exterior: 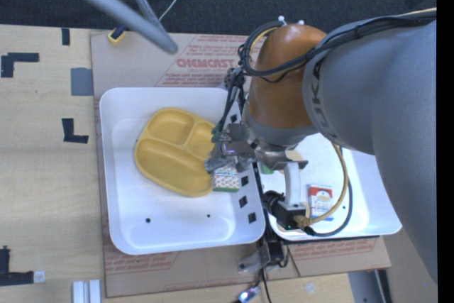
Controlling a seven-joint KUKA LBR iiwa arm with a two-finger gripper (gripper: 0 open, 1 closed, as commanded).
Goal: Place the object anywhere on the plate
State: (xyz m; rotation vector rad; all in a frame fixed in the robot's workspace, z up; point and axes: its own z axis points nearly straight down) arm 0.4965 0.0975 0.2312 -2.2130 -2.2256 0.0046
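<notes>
Two white bins [128, 223] sit on cardboard [206, 57] over a wooden bench [42, 174]; dark floor beyond. Gripper [225, 165] by the plate [174, 149]; its grip can't be told.

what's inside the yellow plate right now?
The yellow plate sits in the left bin; its visible compartments hold nothing. The arm covers its right edge, where a small patterned object sits beside the rim.
</notes>
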